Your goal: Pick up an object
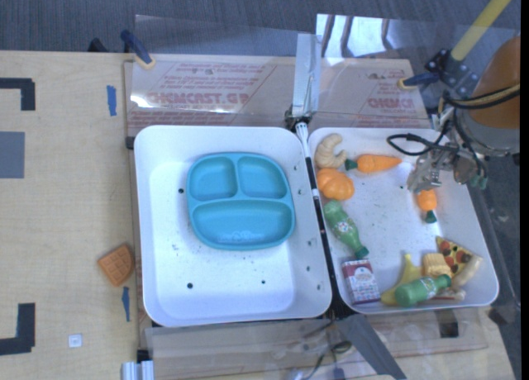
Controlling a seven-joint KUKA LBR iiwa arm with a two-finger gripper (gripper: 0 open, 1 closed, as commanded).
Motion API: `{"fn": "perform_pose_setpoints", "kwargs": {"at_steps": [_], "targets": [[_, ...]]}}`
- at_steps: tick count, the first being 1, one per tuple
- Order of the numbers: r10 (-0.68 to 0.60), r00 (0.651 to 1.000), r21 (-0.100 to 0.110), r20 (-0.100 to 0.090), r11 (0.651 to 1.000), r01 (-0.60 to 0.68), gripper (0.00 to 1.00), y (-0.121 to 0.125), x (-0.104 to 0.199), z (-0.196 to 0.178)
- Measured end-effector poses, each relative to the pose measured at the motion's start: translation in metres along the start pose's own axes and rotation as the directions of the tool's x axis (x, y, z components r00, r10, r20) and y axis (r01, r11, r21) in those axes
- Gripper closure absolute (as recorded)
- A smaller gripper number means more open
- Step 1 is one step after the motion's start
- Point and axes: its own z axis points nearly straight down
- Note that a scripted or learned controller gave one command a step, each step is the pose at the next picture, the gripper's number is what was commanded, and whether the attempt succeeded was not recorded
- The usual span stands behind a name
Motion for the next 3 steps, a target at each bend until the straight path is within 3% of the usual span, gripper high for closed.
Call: {"fn": "perform_pose_setpoints", "kwargs": {"at_steps": [1,2,3], "targets": [[0.0,1.0,0.0,-0.001,1.0,0.0,0.0,0.0,0.0,0.001],[0.131,0.991,0.001,-0.018,0.991,-0.131,0.0,-0.003,0.008,0.02],[0.13,0.992,0.001,-0.004,0.992,-0.13,1.0,-0.003,0.004,0.009]]}}
